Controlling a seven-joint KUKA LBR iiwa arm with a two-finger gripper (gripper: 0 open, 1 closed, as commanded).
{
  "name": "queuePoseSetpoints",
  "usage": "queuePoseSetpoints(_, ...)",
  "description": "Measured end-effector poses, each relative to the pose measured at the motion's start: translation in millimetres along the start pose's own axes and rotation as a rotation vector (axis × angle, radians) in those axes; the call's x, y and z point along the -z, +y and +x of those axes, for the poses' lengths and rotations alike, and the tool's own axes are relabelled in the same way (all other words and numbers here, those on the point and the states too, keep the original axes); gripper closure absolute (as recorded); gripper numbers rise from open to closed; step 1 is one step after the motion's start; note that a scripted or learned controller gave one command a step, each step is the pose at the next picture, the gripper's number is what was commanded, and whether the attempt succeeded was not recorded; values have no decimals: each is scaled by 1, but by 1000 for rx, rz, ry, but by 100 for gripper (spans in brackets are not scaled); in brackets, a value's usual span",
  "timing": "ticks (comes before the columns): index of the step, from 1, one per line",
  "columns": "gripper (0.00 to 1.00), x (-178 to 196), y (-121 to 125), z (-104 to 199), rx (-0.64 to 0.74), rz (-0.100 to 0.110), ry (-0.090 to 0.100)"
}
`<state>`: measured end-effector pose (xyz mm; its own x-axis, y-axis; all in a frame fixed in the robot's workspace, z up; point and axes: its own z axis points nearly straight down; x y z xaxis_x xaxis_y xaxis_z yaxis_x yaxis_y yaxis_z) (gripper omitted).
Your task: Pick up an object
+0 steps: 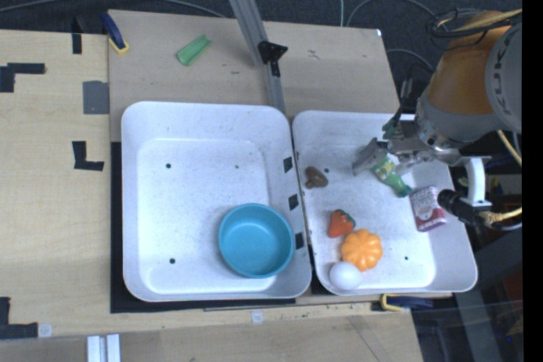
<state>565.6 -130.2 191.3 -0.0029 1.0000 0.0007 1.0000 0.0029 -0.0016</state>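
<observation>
Overhead, the grey arm with its orange band reaches in from the right and hangs its gripper over the far part of the right bin. Its dark fingers point left and down toward the bin floor; whether they are spread or closed cannot be told from this slant, and nothing can be seen held between them. Just beside the gripper, on its near-right side, lies a small green-and-white object, touching or nearly touching the fingers. Further right, near the bin's right wall, sits a pink-and-grey packet. A small brown lump rests near the bin's left wall. Nearer, a red-orange pepper-like toy lies just beside an orange pumpkin, and a white egg touches the pumpkin at the near edge. The left bin holds a blue bowl upright in its near-right corner. On the bench beyond the bins lies a green block.
</observation>
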Motion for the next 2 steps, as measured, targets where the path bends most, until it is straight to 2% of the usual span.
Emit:
queuePoseSetpoints(1, 0, 0, 0, 0, 0, 0, 0)
queuePoseSetpoints(2, 0, -46, -6, -5, -2, 5, -1)
